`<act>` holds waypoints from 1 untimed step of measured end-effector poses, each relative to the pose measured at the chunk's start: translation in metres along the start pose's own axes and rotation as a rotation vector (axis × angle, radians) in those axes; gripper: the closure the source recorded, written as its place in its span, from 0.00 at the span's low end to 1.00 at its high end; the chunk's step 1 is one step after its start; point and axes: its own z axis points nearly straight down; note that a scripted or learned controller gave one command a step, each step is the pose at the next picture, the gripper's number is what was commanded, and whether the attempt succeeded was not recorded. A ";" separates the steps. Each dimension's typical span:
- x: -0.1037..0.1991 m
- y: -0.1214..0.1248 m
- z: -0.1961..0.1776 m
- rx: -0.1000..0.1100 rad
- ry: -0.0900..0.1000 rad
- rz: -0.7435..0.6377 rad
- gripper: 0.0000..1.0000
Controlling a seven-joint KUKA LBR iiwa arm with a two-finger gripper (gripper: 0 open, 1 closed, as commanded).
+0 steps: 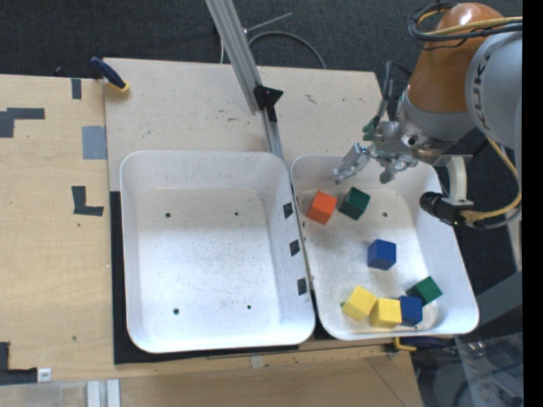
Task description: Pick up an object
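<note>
The table (51,227) carries two white bins: the left bin (208,164) and the right bin (450,261). The grey and orange arm (462,49) hangs over the right bin's far end. Its claw (370,166) is spread open with nothing between the fingers, above an orange block (321,207) and a green block (355,203). Nearer lie a blue block (382,253), then yellow blocks (373,306), another blue and another green.

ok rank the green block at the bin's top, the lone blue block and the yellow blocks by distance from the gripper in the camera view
From the gripper:
1. Green block, just below it, beside the orange block.
2. Lone blue block, mid-bin.
3. Yellow blocks, at the right bin's near edge.
</note>
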 end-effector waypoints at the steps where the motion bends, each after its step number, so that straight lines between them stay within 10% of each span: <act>1: 0.000 0.000 0.000 0.000 0.000 0.000 0.00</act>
